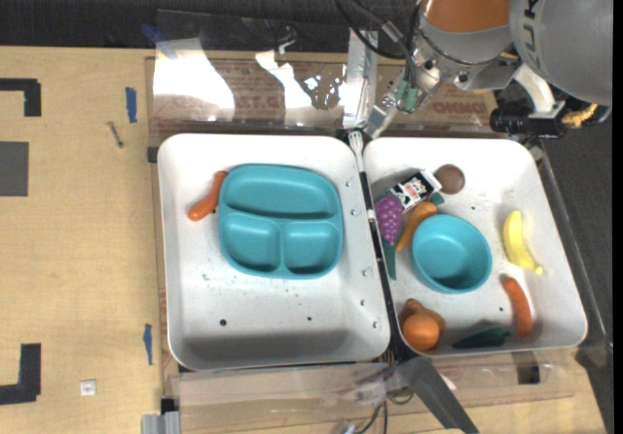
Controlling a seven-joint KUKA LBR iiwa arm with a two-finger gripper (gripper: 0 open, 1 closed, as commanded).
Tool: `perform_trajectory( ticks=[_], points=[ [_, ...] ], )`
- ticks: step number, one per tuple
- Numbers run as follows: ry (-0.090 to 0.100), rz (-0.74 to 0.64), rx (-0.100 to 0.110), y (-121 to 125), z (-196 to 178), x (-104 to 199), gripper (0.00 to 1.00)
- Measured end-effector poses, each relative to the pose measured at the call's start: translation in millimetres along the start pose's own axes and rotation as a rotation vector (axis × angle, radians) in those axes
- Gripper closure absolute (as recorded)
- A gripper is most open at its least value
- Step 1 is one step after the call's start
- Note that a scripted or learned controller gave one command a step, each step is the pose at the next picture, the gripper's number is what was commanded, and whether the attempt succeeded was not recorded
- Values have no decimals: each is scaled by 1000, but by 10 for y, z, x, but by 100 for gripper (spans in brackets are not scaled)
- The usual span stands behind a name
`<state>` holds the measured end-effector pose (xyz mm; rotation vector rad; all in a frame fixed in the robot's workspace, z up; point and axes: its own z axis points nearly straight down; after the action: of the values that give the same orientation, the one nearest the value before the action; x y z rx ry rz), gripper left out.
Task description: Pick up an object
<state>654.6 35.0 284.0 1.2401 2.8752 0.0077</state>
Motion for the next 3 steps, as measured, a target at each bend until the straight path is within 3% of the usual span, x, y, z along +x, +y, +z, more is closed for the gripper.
perform_trajectory(
  ticks=[1,2,3],
  points=[
    [6,26,10,-595,415,-101,100],
    [3,-10,4,-65,220,-153,100],
    [-1,11,3,-607,-82,-604,100]
  ],
)
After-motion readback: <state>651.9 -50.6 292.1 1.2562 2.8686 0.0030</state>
